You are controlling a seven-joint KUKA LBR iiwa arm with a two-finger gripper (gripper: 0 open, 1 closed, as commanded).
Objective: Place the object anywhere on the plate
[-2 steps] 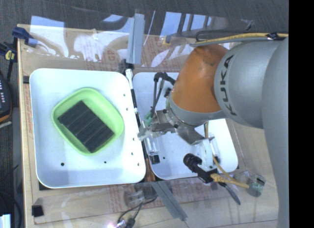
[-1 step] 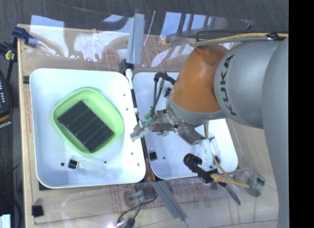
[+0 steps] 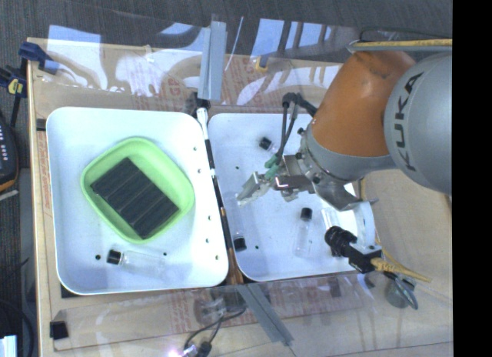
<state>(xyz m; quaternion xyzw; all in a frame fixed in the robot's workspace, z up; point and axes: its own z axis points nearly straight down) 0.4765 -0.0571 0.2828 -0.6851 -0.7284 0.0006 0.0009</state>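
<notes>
Lying in the right bin (image 3: 231, 136), the likeliest object is a clear vial (image 3: 303, 238) with a black cap at its far end, its long axis running near-to-far with a slight tilt. It sits just near-right of the gripper (image 3: 254, 188), which hovers over the bin's middle with its pale fingers pointing left; whether anything sits between them I cannot tell. The green plate (image 3: 173, 165), carrying a dark ribbed slab (image 3: 134, 197), stands well to the left in the left bin (image 3: 65, 128), where a second vial (image 3: 137, 259) lies near-side beside the plate.
</notes>
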